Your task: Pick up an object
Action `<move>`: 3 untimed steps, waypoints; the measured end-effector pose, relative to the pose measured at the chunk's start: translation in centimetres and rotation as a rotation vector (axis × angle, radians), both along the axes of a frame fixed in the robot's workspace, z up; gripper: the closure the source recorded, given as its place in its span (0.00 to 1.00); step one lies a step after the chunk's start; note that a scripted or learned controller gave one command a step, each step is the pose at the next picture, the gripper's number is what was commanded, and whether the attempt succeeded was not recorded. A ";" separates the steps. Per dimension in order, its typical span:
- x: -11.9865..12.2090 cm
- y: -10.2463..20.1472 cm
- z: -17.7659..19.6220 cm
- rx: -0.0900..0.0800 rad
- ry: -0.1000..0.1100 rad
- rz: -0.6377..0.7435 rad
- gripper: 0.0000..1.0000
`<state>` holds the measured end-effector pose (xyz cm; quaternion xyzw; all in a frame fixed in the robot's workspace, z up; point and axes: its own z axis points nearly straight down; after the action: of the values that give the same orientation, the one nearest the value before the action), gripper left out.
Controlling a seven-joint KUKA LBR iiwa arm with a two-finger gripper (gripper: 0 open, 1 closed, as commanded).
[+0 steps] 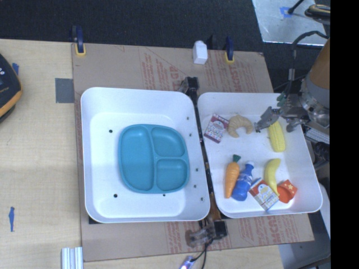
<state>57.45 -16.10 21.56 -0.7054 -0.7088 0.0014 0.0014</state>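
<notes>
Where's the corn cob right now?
The corn cob lies in the right bin, near its upper right, just below the gripper and above the banana.

Blue tray (153, 158) in left bin (90, 150). Blue clamps (79, 40) on cardboard sheet (140, 72). Grey tape (64, 90) on bench (33, 167).

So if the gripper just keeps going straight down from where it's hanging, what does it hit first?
Most likely the corn cob: the gripper, fingers spread, hangs over its upper end in the right bin. The croissant lies off to the side. Height is hard to judge from this slanted view, so the line could be slightly off.
</notes>
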 end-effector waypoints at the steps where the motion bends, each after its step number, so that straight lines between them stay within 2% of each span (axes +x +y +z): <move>1: -3.9 5.4 -5.6 0.000 0.002 0.002 0.00; 2: -7.0 6.4 -12.5 0.001 0.003 0.000 0.00; 3: -7.0 6.3 -11.5 0.000 0.004 0.003 1.00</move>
<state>50.46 -9.84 10.10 -0.7042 -0.7100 0.0029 0.0031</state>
